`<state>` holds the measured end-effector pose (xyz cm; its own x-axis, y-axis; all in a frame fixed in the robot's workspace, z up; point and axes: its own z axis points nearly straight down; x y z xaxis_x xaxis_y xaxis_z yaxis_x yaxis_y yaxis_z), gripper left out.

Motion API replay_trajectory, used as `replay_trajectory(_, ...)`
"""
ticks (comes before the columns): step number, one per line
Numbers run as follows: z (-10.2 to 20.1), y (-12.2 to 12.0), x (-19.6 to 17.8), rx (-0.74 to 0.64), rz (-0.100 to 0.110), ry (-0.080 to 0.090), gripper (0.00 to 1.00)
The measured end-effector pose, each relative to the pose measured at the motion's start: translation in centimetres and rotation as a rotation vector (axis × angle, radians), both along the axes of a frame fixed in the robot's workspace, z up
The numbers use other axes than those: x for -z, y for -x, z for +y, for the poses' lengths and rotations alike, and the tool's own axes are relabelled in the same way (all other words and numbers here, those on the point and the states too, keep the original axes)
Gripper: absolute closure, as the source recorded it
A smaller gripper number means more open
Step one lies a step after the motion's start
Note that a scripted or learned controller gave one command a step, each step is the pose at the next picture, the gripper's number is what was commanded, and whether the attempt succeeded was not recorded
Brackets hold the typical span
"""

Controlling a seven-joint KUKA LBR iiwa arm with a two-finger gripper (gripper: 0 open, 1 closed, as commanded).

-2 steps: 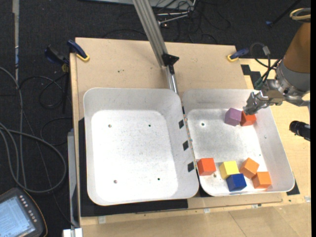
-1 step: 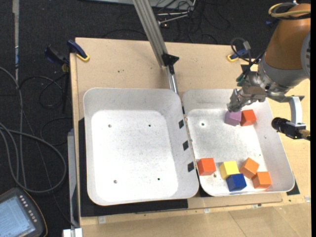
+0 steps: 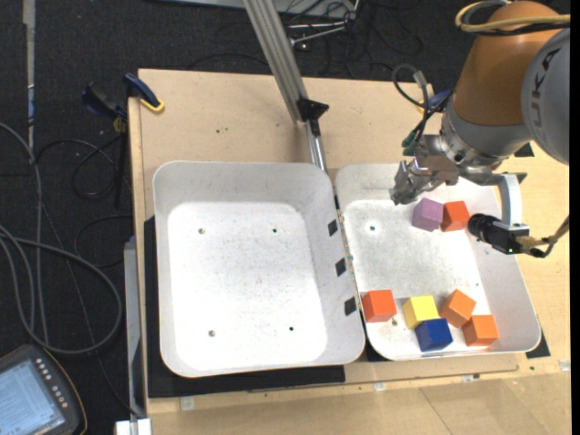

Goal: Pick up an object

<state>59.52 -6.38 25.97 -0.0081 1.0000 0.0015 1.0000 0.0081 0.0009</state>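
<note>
- Gripper (image 3: 405, 188) low over right bin (image 3: 426, 270), far end; finger state unclear from this angle.
- Purple cube (image 3: 427, 214) just beside it, touching an orange cube (image 3: 455, 215).
- Near edge: orange (image 3: 379, 304), yellow (image 3: 420, 311), blue (image 3: 434, 333), two more orange cubes.
- Left bin (image 3: 245, 261) alongside.

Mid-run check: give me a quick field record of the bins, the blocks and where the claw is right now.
right bin: shallow white bin, holds all blocks
left bin: shallow white bin
near claw: purple cube touching orange cube
front cluster: orange cube, yellow cube, blue cube, two orange cubes
claw: above right bin's back, just left of purple cube
</note>
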Motion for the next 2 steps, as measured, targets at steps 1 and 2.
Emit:
replay_trajectory(1, 5.3, -0.5, 1.6, 0.0, 0.003, 0.0, 1.0)
replay_trajectory(2, 10.7, -0.1, 1.5, 0.0, 0.002, 0.0, 1.0)
